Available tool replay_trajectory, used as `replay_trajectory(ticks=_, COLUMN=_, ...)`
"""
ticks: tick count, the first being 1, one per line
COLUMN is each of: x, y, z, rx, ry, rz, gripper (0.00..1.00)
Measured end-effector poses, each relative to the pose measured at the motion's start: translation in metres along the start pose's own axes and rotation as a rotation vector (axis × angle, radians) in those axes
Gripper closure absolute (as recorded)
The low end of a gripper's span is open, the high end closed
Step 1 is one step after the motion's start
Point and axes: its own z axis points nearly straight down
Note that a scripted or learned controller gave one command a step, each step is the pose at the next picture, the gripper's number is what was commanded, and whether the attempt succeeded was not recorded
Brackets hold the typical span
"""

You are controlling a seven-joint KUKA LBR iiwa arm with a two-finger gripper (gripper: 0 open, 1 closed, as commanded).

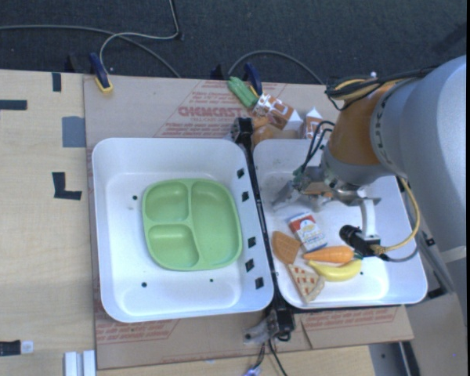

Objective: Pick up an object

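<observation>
My gripper (299, 191) hangs low over the upper left part of the right bin (399, 288), with the grey arm and its orange band behind it to the right. Just below it lies a small red and white carton (305, 230). Further toward the front lie an orange round biscuit (285, 247), a carrot (329, 254), a banana (337, 271) and a waffle piece (306, 282). None of them is seen in the gripper.
The left bin (117, 210) holds a green divided plate (192, 223). Behind the bins, on the cardboard, lie a green item (243, 92) and small brown and white boxes (274, 114). A black divider (254, 210) runs between the bins.
</observation>
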Motion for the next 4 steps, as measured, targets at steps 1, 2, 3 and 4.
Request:
replay_trajectory(ticks=1, x=0.0, y=-0.053, z=-0.001, rx=-0.002, ry=-0.002, rz=0.0, gripper=0.0)
replay_trajectory(ticks=2, x=-0.024, y=-0.037, z=0.0, rx=0.0, ry=0.002, rz=0.0, gripper=0.0)
replay_trajectory(ticks=3, x=-0.004, y=-0.059, z=-0.001, rx=-0.004, ry=-0.003, rz=0.001, gripper=0.0)
replay_trajectory(ticks=4, x=-0.083, y=0.029, z=-0.106, rx=0.001, ry=-0.002, rz=0.001, gripper=0.0)
